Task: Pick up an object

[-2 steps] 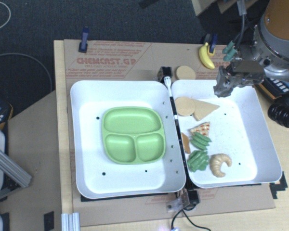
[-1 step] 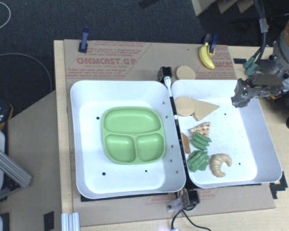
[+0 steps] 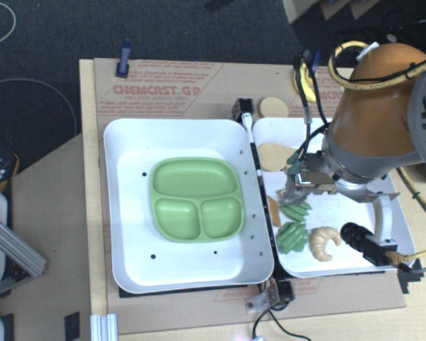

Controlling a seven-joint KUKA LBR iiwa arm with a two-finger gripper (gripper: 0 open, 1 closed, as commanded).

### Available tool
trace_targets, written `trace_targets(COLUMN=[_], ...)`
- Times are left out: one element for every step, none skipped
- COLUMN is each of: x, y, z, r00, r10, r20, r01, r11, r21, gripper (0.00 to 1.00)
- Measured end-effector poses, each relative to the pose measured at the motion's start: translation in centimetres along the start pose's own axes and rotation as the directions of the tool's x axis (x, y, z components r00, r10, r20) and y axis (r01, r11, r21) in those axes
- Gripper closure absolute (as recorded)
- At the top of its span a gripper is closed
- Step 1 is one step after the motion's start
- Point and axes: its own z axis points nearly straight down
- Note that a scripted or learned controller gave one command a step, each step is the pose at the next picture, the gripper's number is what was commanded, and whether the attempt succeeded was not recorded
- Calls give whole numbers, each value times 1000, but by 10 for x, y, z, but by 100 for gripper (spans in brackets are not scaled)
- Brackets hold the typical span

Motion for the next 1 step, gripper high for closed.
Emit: trace_targets(x=[66], y=[1], z=[-68], r00=[1000], r10=[-3], r20=[1], r01=[3], r11=[1000], r21=[-16], gripper=[100])
